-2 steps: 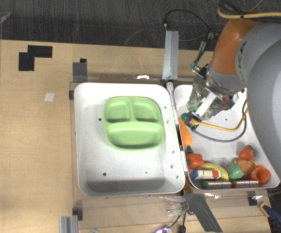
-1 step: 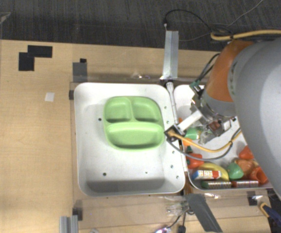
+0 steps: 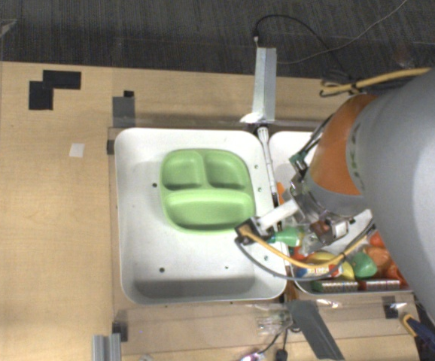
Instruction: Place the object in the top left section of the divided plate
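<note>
Wooden counter (image 3: 44,224) under dark carpet at 12 o'clock, bearing two shallow white bins side by side.

Nearest, at 5 o'clock: right bin (image 3: 281,150), largely masked by the grey arm (image 3: 421,194) with its orange band (image 3: 336,156). Visible below the wrist, a jumble of small toy pieces: green piece (image 3: 362,264), yellow piece (image 3: 321,259), red piece (image 3: 379,241), teal piece (image 3: 285,238). Which of these counts as the task's object: not determinable. Judged light, rigid, smooth plastic, prone to slipping; best taken across the narrowest middle, clear of neighbours.

Gripper (image 3: 319,228) low over that pile, wrapped in cabling. Spread or pressed together: cannot tell. Nothing confirmed between its tips.

Farther, toward centre: left bin (image 3: 138,269) holding the green divided plate (image 3: 206,189), all three sections bare. Target section (image 3: 182,170) at the plate's 11 o'clock, well apart from the pile. Placement not yet done.

Farthest: upright metal post (image 3: 265,81) between the bins' rear corners.
</note>
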Controlling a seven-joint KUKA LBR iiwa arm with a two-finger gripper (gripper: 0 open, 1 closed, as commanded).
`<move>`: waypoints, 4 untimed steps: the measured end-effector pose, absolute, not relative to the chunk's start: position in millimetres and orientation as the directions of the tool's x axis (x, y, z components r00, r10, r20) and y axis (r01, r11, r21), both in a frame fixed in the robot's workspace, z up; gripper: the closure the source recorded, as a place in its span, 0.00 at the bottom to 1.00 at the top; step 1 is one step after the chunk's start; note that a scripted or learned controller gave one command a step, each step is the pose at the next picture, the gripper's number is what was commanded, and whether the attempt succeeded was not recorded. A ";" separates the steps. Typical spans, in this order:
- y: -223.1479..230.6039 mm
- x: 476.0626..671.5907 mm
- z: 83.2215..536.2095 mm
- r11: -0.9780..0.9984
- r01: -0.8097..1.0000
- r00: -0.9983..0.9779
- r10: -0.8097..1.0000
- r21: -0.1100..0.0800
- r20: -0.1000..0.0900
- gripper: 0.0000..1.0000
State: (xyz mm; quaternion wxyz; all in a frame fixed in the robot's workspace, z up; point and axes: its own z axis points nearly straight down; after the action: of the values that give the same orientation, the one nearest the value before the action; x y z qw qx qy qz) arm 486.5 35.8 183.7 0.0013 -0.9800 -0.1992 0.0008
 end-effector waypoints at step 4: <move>1.7 532.8 241.2 -0.979 0.202 0.979 0.202 -0.001 0.000 1.00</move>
State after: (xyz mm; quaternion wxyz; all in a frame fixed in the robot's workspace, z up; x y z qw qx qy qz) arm 532.8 1.7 241.2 0.0004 -0.9948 -0.1015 0.0001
